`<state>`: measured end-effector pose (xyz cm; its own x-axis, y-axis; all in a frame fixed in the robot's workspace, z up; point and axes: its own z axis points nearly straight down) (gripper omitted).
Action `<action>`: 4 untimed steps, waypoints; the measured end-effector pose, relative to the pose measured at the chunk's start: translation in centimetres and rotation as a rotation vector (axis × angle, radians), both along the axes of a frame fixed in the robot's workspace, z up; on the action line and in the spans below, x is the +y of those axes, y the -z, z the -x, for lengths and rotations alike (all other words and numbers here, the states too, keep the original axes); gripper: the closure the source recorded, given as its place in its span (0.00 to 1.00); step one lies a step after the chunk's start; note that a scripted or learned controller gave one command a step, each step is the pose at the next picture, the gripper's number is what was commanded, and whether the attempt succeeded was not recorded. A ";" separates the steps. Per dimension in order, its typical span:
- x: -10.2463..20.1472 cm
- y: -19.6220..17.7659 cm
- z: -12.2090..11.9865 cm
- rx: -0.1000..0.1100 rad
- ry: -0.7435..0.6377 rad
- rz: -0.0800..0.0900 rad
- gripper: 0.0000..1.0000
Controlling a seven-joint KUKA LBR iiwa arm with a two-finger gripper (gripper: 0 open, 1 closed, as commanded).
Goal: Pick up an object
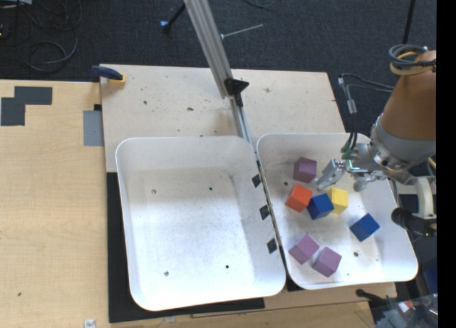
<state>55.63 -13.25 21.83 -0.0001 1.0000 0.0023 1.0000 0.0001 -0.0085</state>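
Seen from above at a slant, two shallow white bins sit side by side on a bench. The right bin (pixel 399 266) holds loose cubes, scattered as pick candidates: three purple, one orange (pixel 299 197), two blue, one yellow (pixel 340 199). The grey arm reaches in from the right, its gripper (pixel 347 174) hovering just above the orange, blue and yellow cluster, jaws spread apart and holding nothing, apparently lining up a grasp
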 end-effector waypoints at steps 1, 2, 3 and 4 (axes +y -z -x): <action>-0.1 -0.2 -0.1 -0.005 0.003 0.001 0.00; -0.9 4.9 -0.4 0.000 0.002 0.001 0.00; -1.2 9.3 0.1 -0.016 0.002 0.002 0.00; -1.5 9.4 -0.4 -0.034 0.006 0.010 0.00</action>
<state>56.04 -14.74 12.38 0.0057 1.0000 -0.0071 0.9997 -0.0056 0.0255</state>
